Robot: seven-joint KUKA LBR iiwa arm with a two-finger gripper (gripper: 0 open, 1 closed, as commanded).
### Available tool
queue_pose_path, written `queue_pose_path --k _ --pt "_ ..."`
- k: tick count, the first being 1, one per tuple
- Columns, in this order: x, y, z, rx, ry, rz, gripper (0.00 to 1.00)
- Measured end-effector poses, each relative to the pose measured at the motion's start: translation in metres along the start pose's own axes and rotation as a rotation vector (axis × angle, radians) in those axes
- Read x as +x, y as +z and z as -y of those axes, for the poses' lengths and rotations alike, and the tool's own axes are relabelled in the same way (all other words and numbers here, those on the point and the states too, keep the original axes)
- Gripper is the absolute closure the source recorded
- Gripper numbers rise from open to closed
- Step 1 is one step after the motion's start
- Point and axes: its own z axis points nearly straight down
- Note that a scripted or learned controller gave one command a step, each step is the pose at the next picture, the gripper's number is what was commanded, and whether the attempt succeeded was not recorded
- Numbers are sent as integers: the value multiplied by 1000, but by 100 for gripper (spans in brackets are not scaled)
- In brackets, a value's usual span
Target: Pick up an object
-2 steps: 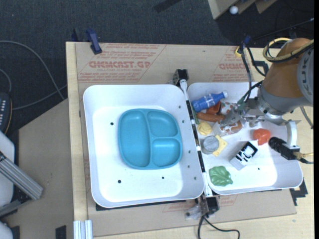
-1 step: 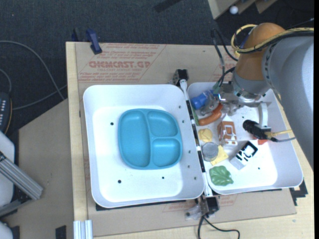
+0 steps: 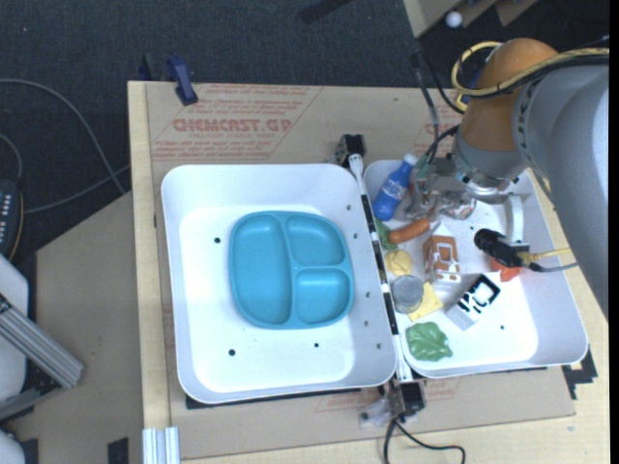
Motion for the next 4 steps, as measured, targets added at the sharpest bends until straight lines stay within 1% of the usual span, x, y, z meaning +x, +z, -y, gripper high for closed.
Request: queue_pose_path --k 1,2,3,4 --pt "-23 9 92 -21 -2 -1 100" --pt "21 -124 83 -25 -5 -1 100" --pt "70 -129 81 -25 -5 -2 100" --pt "128 -135 117 -20 -5 -3 100"
